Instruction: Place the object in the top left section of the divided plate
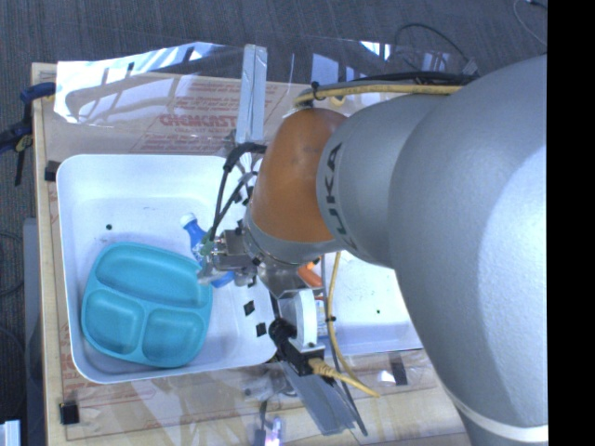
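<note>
The arm (307, 193) hangs over the left bin (84, 193), wrist just right of the plate (144, 308) at lower left. A small blue object (195, 235) sits at the plate's upper right edge. Held or not, I cannot tell. It seems mid-carry; next, shift left over the top left section.

white bin (74, 203), bench (112, 119), cardboard

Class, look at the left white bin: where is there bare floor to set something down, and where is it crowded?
Bare floor lies in the left bin between its far wall and the blue divided plate. It is crowded at the plate's right edge, where a small blue object and the arm's wrist meet.
</note>
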Available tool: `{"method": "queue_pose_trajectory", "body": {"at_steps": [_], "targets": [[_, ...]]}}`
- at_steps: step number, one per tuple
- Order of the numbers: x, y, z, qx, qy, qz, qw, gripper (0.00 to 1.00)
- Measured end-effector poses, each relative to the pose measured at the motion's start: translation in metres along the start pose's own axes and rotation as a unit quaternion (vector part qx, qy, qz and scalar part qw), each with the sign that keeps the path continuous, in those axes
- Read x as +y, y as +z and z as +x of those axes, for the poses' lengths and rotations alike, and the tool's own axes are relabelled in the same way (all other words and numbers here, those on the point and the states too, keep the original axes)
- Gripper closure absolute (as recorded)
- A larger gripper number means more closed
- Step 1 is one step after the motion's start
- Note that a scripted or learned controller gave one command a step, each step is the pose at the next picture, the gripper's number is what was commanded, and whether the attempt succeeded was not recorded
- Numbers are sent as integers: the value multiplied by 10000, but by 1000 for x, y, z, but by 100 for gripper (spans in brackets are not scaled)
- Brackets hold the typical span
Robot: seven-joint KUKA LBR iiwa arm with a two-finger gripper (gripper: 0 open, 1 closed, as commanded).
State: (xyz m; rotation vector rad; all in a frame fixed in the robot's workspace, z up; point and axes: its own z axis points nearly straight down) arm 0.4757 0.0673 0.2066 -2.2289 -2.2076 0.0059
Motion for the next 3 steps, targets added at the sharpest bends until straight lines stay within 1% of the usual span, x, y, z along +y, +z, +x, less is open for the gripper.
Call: {"method": "queue_pose_trajectory", "body": {"at_steps": [1, 2, 3], "targets": [[-1, -1, 30, -3, 1154, -11, 9933, 100], [0, -36, 9, 1, 1149, -16, 9934, 100], [0, -45, 10, -5, 1101, 1, 9939, 100]]}}
